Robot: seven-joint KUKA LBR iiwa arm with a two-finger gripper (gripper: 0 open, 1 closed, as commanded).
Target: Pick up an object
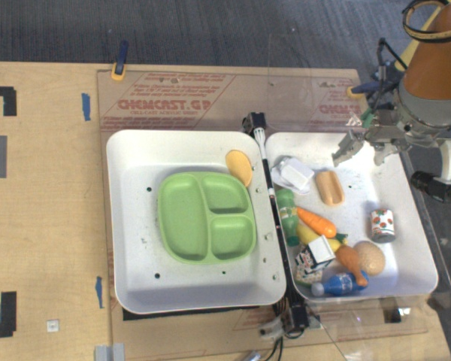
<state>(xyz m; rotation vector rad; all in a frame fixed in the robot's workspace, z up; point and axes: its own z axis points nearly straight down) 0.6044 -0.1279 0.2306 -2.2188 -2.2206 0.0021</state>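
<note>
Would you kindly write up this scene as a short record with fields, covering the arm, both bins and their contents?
arm: grey with orange band, reaching in from the right
claw: open, holding nothing, over the right bin's upper edge
left bin: green divided plate; yellow piece near its upper right corner
right bin: hot dog bun, carrot, small can, blue bottle, white packet, other pieces crowded along its left and lower sides
task state: nothing picked up yet
</note>
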